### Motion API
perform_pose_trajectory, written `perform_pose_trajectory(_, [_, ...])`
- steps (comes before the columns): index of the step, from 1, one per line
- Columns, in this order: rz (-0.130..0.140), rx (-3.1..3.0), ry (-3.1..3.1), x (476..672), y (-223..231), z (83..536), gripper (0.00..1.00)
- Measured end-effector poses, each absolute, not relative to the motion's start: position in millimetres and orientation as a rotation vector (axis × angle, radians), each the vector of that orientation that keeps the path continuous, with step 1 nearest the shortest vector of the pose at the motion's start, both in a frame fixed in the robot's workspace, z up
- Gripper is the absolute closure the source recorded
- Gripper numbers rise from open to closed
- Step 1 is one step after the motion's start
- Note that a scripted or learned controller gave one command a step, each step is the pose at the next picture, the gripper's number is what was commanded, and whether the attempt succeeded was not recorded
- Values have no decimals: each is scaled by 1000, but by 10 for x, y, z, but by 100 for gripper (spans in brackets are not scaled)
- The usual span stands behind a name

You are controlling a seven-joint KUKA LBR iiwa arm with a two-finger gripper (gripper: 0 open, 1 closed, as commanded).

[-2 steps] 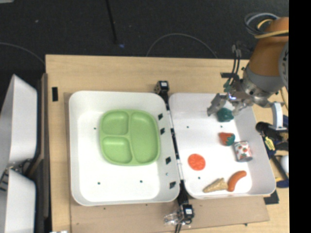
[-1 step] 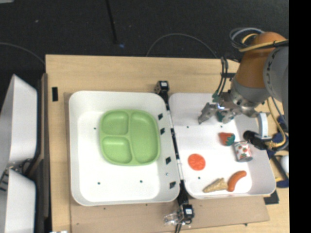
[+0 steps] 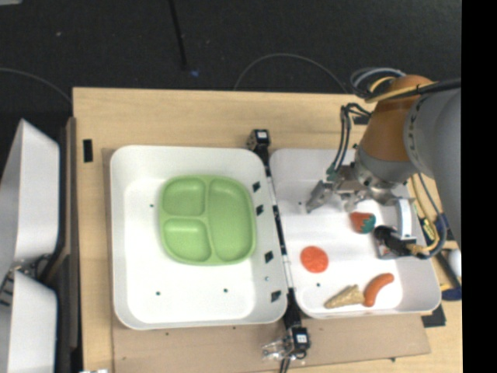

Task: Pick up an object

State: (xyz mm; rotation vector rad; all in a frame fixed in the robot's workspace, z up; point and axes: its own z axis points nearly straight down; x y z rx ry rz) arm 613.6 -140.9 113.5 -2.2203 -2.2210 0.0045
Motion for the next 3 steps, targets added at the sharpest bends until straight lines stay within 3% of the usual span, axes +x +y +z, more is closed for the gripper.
perform_pose_trajectory(1, [3, -2225, -2221, 6139, -1424, 1007, 0])
perform_pose_trajectory(2, [-1, -2229, -2220, 6149, -1433, 1125, 100])
perform_pose_trajectory(3, [-6, -2223, -2228, 6131, -1411, 1764, 100])
